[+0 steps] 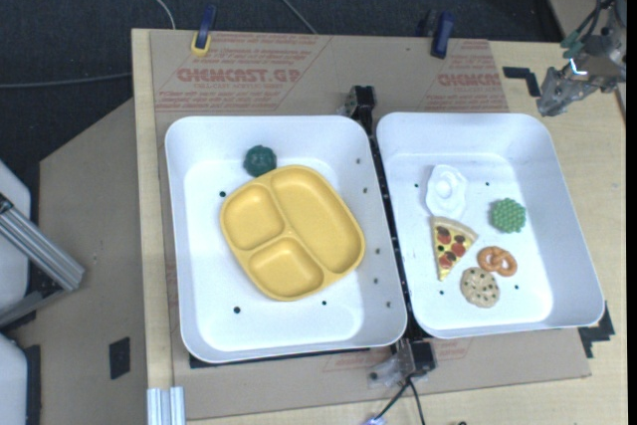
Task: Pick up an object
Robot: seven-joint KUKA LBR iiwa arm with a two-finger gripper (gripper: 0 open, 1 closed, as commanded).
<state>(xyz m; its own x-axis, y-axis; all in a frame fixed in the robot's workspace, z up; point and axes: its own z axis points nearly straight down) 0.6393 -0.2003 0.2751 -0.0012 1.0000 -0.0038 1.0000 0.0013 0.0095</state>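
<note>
Your end effector (559,95) hovers beyond the top right corner of the right-hand shallow white bin (557,164); you cannot tell its grip. Inside that bin lie a plastic pizza slice (451,247), pretzel (497,261), cookie (480,288) and bumpy green ball (508,214).

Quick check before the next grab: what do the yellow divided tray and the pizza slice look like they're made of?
Yellow divided tray: looks like moulded plastic, smooth with a soft sheen and rounded compartment walls. Pizza slice: probably a plastic or rubbery toy; flat, matte, with painted-looking red dots and an even crust edge. At this resolution I can't tell hard from soft.
</note>
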